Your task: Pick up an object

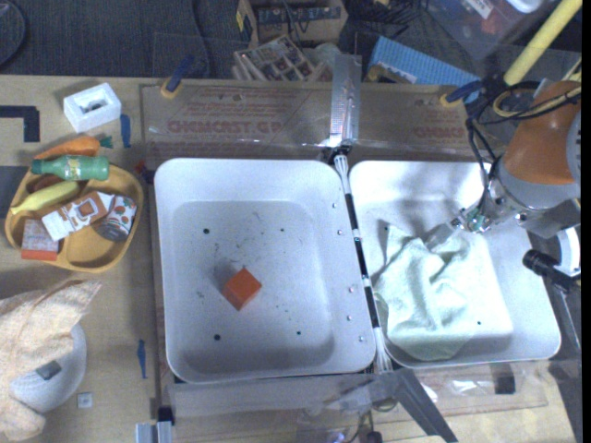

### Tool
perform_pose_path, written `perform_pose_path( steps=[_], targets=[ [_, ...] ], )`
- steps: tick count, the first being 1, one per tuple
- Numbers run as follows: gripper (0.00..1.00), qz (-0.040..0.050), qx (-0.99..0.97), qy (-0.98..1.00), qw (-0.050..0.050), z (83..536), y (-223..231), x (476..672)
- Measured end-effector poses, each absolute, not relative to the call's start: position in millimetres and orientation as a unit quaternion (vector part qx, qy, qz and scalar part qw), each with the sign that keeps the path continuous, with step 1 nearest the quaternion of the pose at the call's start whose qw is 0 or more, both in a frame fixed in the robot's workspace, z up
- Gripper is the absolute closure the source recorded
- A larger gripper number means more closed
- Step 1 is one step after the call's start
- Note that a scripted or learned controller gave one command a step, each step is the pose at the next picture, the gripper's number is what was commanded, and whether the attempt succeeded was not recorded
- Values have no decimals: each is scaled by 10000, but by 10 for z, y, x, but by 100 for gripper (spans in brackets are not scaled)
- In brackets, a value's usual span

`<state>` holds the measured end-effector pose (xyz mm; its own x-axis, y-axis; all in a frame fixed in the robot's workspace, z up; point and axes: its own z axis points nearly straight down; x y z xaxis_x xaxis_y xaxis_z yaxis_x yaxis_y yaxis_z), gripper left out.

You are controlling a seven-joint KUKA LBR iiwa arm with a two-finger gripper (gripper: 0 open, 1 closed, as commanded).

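While reaching with the gripper [459,223] at the upper corner of the pale green cloth [429,289] in the right bin [545,340], seemed caught at the approach-to-grasp step. Could not tell whether open or closed. Saw the orange cube [242,288] lying in the left bin [175,247], well apart. Needed next, by judgement, a pinch on a fold, then a lift. Found reddish print on the clear panel [240,118], too blurred to read.

The grey arm with its orange band [545,155] is cut off by the frame's three o'clock edge. Its gripper [452,232] is blurred against the crumpled pale green cloth [429,293], which hides the right white bin's [531,340] floor beneath.
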<state>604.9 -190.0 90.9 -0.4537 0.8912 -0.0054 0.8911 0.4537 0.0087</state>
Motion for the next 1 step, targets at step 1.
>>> perform_pose_path(
  steps=[1],
  targets=[
    [0, 20, 4949, 8689, 59, 913, -1801, 5865]
  ],
)
